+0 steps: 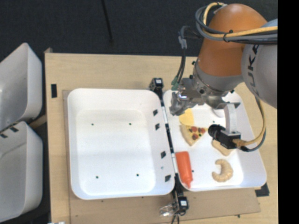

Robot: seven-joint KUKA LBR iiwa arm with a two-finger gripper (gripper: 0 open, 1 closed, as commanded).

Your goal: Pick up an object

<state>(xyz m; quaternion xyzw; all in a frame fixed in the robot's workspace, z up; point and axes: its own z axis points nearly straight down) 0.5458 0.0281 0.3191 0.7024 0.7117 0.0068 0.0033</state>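
Note:
The right white bin [250, 171] holds several toy foods. A yellow cheese wedge [187, 117] lies at its left, with a pizza slice [194, 135] just below it. An orange-red carrot-like piece [184, 167] lies along the bin's left wall. A tan croissant [223, 170] sits near the front, and another tan piece [222, 146] lies partly under a black cable fitting. My gripper [180, 101] hangs below the orange wrist band, low over the bin's upper left part, right above the cheese wedge.
The left white bin [112, 141] lies beside the right one, divided from it by a ridge with black clips [164, 125]. The arm's bulk [229, 45] covers the right bin's back part. White boxes [18, 125] stand off the bench at the left.

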